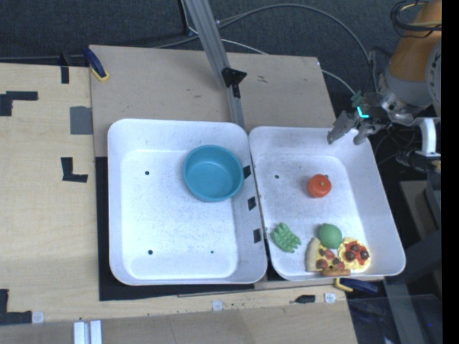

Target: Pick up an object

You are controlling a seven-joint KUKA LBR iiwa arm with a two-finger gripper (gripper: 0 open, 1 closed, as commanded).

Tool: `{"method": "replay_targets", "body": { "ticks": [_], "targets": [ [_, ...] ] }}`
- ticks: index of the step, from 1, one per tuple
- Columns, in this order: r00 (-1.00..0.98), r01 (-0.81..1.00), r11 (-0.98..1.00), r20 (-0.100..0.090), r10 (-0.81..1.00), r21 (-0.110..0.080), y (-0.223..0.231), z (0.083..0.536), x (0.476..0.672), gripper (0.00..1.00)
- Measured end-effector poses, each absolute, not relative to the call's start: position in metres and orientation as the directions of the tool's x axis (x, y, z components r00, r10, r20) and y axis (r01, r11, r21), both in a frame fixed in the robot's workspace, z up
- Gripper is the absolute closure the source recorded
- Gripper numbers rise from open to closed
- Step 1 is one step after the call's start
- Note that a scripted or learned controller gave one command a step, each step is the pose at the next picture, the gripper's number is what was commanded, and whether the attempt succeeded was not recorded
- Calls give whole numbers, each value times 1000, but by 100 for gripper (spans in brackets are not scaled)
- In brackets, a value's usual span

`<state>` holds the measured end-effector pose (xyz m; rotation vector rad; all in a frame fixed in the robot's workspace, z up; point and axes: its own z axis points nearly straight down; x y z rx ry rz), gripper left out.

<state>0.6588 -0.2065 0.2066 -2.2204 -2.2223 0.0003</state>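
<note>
With its two fingers spread apart and empty, the grey two-finger gripper (348, 132) hovers over the right shallow white plastic bin's (380, 192) far corner, so the approach step is in hand, and the next move likely calls for descending onto the small round red tomato-like toy (319, 185).

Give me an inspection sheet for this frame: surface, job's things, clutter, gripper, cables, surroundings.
Surface: two white bins side by side, left bin and right bin, on a black mat over a tan board.
Job's things: blue bowl in the left bin; in the right bin a red tomato, green leafy toy, green round toy and pizza slice clustered near the front edge.
Clutter: nothing seen.
Gripper: gripper over the right bin's far right corner, fingers apart, holding nothing.
Cables: grey cable looping behind the board.
Surroundings: slanted metal pole; black tape marks on the wooden bench.
</note>
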Motion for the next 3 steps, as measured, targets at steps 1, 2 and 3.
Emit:
{"method": "replay_targets", "body": {
  "ticks": [1,2,3],
  "targets": [
    [-1,1000,1,0,1000,0,-206,207,659,0],
    [-1,1000,1,1,1000,-6,-208,146,665,0],
    [-1,1000,1,1,1000,-5,-207,93,663,0]
  ]
}}
